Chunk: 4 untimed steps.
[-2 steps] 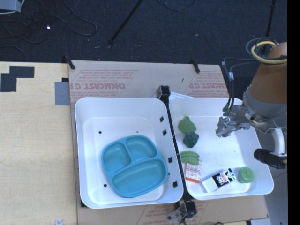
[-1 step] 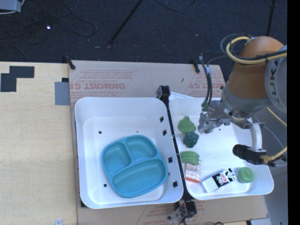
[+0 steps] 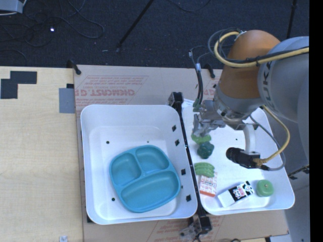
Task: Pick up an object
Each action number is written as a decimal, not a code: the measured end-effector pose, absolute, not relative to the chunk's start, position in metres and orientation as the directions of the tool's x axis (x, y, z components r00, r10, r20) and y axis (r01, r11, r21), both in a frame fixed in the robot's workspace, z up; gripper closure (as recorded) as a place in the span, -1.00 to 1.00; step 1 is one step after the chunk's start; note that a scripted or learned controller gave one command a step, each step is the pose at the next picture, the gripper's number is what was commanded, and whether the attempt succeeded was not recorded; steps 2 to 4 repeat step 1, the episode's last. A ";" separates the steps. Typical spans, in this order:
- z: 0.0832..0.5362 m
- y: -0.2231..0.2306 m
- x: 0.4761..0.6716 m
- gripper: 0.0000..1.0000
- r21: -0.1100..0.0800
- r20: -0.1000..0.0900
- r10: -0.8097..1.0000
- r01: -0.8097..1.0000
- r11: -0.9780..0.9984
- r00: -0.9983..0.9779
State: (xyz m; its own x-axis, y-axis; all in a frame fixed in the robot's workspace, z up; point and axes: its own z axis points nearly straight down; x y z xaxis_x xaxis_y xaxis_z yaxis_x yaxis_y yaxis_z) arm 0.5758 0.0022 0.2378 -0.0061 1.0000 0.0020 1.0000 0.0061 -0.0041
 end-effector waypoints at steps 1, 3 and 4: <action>0.238 0.057 0.596 1.00 -0.004 0.001 1.000 1.000 0.005 -0.005; 0.238 0.057 0.596 1.00 -0.004 0.001 1.000 1.000 0.005 -0.005; 0.238 0.057 0.596 1.00 -0.004 0.001 1.000 1.000 0.005 -0.005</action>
